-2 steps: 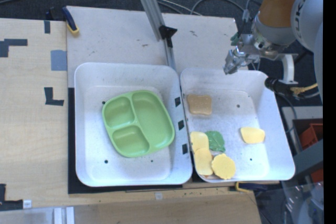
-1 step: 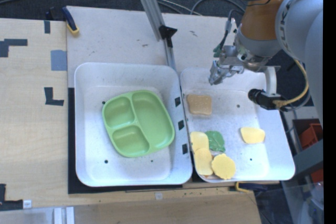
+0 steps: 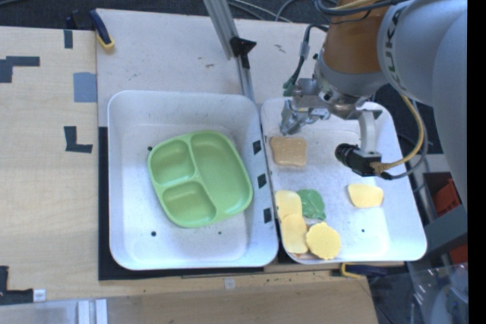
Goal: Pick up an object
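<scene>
In the right bin (image 3: 395, 239) a tan bread-like slice (image 3: 288, 152) lies at the upper left. My gripper (image 3: 291, 124) hangs directly above its far edge, fingertips just over it. Lower in the same bin sit several yellow pieces (image 3: 307, 231), a small green piece (image 3: 310, 202) among them, and a single yellow piece (image 3: 365, 196) to the right. The orange-banded wrist (image 3: 361, 19) rises above the bin's back edge.
The left bin (image 3: 125, 224) bears a green divided plate (image 3: 200, 178). A metal post (image 3: 216, 0) slants down to the divider between the bins. Black cables and a black fitting (image 3: 357, 158) hang beside the gripper over the right bin.
</scene>
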{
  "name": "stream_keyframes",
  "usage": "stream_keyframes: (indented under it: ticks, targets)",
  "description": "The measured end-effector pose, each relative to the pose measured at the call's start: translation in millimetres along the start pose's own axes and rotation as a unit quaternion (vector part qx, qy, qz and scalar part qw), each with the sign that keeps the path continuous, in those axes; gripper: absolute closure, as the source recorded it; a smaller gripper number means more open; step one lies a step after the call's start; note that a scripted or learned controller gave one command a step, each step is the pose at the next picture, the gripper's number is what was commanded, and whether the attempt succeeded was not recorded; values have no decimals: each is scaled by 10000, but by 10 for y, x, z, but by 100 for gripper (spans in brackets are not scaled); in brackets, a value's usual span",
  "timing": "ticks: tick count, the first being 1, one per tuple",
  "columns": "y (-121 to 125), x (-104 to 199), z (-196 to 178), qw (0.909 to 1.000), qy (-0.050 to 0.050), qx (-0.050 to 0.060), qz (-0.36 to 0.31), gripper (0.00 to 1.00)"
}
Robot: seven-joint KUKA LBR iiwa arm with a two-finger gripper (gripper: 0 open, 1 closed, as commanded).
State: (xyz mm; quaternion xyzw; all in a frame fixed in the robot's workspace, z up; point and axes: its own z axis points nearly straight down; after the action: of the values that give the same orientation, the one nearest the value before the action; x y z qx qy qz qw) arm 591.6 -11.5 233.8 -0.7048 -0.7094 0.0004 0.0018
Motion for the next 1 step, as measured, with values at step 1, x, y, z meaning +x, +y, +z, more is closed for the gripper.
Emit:
stream_keyframes:
  ticks: [1]
  targets:
    - [-218,518,114,10000,-6,9,2,100]
